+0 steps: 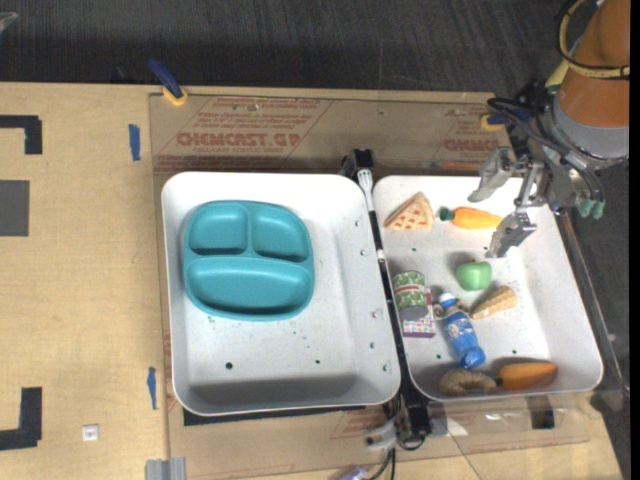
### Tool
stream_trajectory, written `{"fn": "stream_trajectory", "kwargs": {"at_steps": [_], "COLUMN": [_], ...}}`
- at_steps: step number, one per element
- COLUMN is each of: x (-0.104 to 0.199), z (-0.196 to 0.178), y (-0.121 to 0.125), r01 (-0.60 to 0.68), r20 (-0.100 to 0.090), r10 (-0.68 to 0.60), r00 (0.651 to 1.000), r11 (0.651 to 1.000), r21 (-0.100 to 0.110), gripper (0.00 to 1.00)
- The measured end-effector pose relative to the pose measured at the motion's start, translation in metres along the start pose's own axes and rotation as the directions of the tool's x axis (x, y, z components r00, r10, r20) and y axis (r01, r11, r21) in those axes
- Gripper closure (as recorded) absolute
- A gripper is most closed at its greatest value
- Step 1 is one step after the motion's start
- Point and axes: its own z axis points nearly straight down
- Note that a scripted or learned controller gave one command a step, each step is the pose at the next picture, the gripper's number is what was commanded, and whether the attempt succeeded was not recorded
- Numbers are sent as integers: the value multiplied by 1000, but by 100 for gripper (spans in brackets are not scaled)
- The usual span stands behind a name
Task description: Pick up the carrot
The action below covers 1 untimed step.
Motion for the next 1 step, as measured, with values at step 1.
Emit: {"fn": "stream_trajectory", "kwargs": {"at_steps": [1], "x": [-34], "z": [75], "y": [-28], "r01": [-1], "r20": [-9], "r10": [1], "r00": [1000], "r11": [1000], "r21": [-2], "gripper": [0]}}
